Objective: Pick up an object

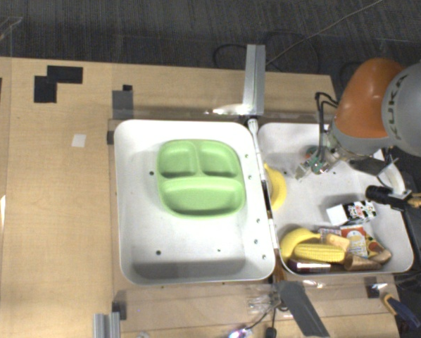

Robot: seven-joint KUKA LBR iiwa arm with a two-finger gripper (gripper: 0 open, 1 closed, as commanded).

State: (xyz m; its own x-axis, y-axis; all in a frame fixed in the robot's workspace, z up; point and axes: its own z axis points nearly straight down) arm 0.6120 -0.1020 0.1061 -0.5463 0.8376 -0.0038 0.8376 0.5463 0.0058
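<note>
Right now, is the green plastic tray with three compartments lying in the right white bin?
No, the green plastic tray with three compartments lies in the left white bin, apart from the right white bin.

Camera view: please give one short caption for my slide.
KUKA arm above right bin of toy food; green divided plate in left bin.

The arm is smooth grey with a rounded orange band. Thin black cables run beside the band, and small green and red parts mark its gripper.
</note>
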